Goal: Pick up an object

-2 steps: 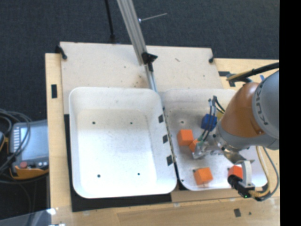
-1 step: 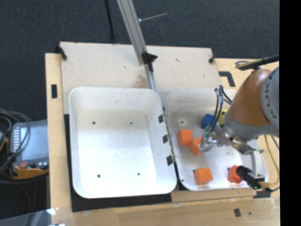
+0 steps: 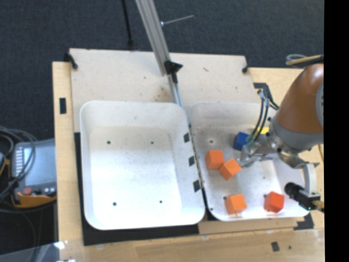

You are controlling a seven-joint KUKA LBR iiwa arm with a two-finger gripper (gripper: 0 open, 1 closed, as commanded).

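Dark carpet surrounds the bench. Over the right bin [image 3: 199, 146], the gripper [image 3: 246, 158] hangs, finger state unclear. An orange cube [image 3: 230, 168] lies just left of it, a blue cube [image 3: 241, 141] just beyond.

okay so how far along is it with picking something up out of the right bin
Done: the arm has reached into the right bin, and its pincer is low beside an orange block. In hand: nothing visibly; that block lies on the bin floor, and the pincer's grip is too blurred to judge. Left: grasping and lifting. Three other orange blocks and a blue block also lie in the bin.
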